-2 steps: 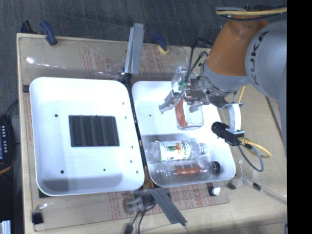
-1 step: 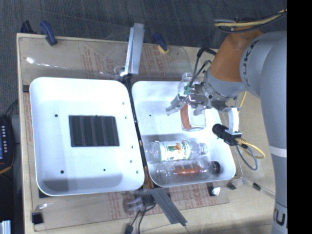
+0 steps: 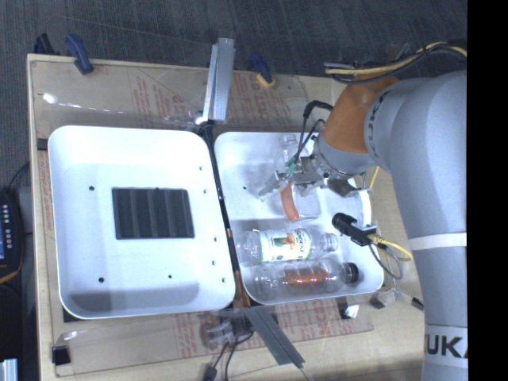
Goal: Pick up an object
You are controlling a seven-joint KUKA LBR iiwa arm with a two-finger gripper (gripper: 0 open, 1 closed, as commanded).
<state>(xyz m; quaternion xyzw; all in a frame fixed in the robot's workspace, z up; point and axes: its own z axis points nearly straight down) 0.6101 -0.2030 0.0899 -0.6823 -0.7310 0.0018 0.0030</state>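
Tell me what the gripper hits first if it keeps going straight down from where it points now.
Probably the orange object lying in the right bin: the gripper sits right above it. Depth is hard to judge from this slant, so it may already be touching it or the bin floor beside it.

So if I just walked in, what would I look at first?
Probably the big grey arm with its orange band, reaching in from the right over the right bin. Its gripper hangs above a small orange object. Next come two clear bottles lying side by side at that bin's near end, and the dark ridged panel in the middle of the left bin.
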